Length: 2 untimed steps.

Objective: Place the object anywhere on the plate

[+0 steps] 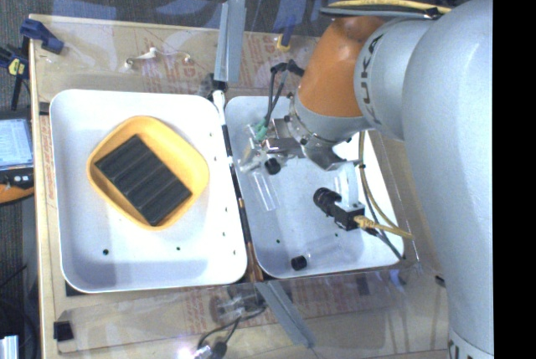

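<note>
Plate (191, 155) centre blocked by dark ridged slab (142, 178); left bin (126, 265) floor around open.

camera: fixed overhead | slanted down | both bins (142, 265) | arm (435, 98) from right

The plate (149, 171) lies in the left bin (75, 257); the right bin (276, 261) sits just beside that bin.

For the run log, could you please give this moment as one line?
arm: over right bin | pincer: low in right bin | plate: left bin, bearing dark ribbed slab | placing: cannot tell
</note>
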### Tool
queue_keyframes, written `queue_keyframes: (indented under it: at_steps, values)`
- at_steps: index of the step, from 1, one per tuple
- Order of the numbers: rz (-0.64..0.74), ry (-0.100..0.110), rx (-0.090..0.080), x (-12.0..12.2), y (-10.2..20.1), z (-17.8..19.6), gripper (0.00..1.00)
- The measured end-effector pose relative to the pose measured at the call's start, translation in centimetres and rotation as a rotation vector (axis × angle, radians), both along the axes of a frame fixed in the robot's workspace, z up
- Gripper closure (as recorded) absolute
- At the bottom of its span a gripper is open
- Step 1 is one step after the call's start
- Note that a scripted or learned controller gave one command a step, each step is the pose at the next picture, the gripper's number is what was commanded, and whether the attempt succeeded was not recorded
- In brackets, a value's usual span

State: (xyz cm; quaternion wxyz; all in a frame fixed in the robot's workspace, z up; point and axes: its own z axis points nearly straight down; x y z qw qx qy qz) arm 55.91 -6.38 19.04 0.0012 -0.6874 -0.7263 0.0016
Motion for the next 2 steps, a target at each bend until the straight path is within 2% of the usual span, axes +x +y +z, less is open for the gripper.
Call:
queue_keyframes:
  at_steps: [1, 2]
  values:
    - [0.048, 0.001, 0.002, 4.42, 8.23, 0.03, 1.0]
    - [0.048, 0.0, 0.002, 4.43, 8.2, 0.06, 0.0]
